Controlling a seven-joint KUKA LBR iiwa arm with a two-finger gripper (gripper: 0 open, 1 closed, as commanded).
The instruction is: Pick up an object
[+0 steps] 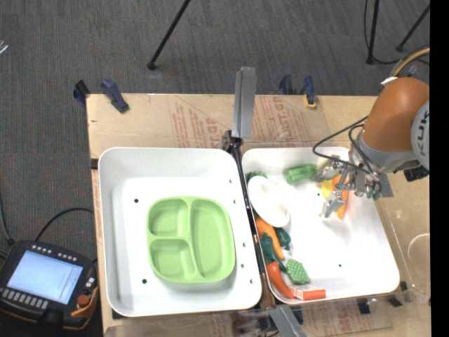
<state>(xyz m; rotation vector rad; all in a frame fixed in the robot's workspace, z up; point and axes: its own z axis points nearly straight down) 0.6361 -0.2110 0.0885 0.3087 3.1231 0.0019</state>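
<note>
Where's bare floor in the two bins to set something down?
Free: the right bin's lower right floor, between the gripper and the bin's near rim. The left bin has only a bare margin around the green divided plate. Crowded: the right bin's left side, where the white dish, carrots and other toys pile up.

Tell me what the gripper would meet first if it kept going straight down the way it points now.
Probably the orange object right by the gripper, or else the bare floor of the right bin. Depth is hard to judge from this slanted view.
</note>
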